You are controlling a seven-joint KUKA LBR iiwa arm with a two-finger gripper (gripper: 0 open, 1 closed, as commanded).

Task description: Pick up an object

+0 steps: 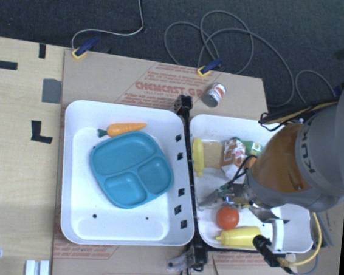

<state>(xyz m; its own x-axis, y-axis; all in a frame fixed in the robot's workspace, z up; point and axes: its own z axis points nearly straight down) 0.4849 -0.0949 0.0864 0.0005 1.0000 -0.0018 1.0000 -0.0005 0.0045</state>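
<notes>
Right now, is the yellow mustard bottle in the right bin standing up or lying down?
Lying down. The mustard bottle rests on its side along the right bin's near edge, just below the tomato.

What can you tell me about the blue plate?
The blue plate is smooth and looks like plastic. It has three sunken sections: one big, two smaller. It lies flat, turned at a slant, in the left bin. An orange carrot lies along its upper edge, touching or nearly so.

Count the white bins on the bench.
2. The left white bin holds a blue divided plate and a carrot. The right white bin lies under the arm, which may hide some contents.
</notes>
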